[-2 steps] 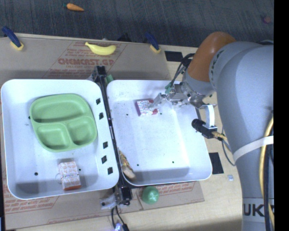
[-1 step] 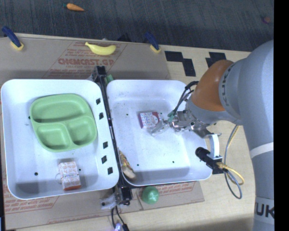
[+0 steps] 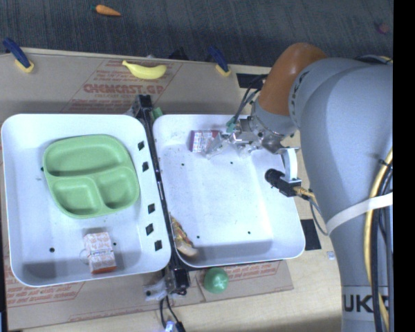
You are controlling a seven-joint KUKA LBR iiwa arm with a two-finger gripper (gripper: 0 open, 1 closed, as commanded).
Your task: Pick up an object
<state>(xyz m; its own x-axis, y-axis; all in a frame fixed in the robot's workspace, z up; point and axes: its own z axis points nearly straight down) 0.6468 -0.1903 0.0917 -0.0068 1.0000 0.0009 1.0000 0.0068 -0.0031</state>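
The grey arm (image 3: 346, 158) with its orange band (image 3: 285, 75) is reaching in from three o'clock and leaning over the upper right part of the right bin (image 3: 221, 244). Its gripper (image 3: 225, 142) is sitting low at about one o'clock within that bin, pointing toward nine o'clock, and whether it is apart or together cannot be told from this angle. Just beside the gripper tip, toward nine o'clock, a small red-and-white packet (image 3: 202, 140) is lying on the bin floor near the upper wall; it is touching or nearly touching the metal tip, but which cannot be made out. At seven o'clock in the same bin a brownish, bread-like item (image 3: 182, 239) is resting against the dividing edge. In the left bin (image 3: 17, 206) a green sectioned tray (image 3: 91, 174) is lying flat toward its upper middle, and a small orange-and-white boxed snack (image 3: 99, 251) is lying at six o'clock from the tray, well apart from it. Outside the bins, a yellow banana (image 3: 144, 69) is lying on the cardboard at twelve o'clock, a green ball (image 3: 216, 280) is sitting at six o'clock just below the right bin, and an orange carrot-like piece (image 3: 108, 10) is lying on the dark floor beyond the bench.
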